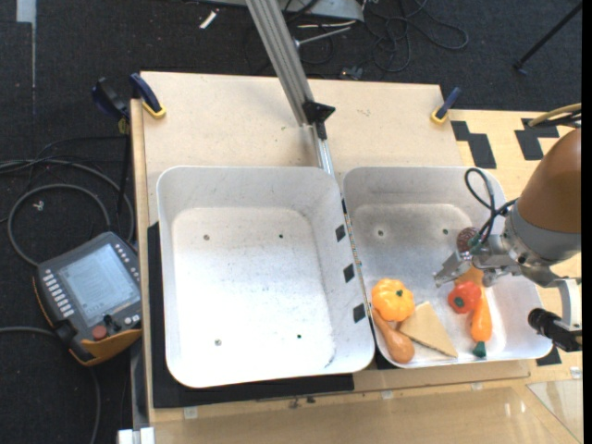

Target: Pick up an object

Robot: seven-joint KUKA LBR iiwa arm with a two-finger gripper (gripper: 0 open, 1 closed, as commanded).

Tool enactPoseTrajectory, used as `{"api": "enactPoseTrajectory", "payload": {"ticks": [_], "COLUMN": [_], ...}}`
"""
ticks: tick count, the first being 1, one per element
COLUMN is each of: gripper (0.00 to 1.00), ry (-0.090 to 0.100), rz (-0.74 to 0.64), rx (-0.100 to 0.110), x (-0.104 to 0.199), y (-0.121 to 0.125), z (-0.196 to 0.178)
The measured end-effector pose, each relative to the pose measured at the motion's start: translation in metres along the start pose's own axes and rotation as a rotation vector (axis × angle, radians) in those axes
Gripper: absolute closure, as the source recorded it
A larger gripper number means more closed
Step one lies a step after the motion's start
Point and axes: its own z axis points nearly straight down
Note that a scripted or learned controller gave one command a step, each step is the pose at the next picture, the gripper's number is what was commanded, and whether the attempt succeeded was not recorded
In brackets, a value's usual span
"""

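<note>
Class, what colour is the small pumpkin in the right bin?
Yellow-orange, seen in the camera view: pumpkin.

light: bright, even | shadows: soft | focus: slightly soft

Arm reaches from right; pincer (470, 271) lowered.

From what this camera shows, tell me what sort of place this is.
Most likely a robotics lab's grasping test bench. Two shallow white bins sit side by side on a clamped board, a teach pendant lies on the dark carpet, and loose cables trail across the floor behind.
</note>
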Motion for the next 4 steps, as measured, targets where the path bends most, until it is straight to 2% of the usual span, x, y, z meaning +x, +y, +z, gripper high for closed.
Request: {"api": "enactPoseTrajectory", "payload": {"ticks": [1, 3, 4], "gripper": [1.0, 1.0, 1.0], "ry": [-0.002, -0.004, -0.003], "rz": [0.0, -0.003, -0.003], "rx": [-0.006, -0.01, -0.009], "x": [0.0, 0.005, 0.005], "y": [0.001, 0.014, 0.015], "z": [-0.013, -0.101, -0.124]}}
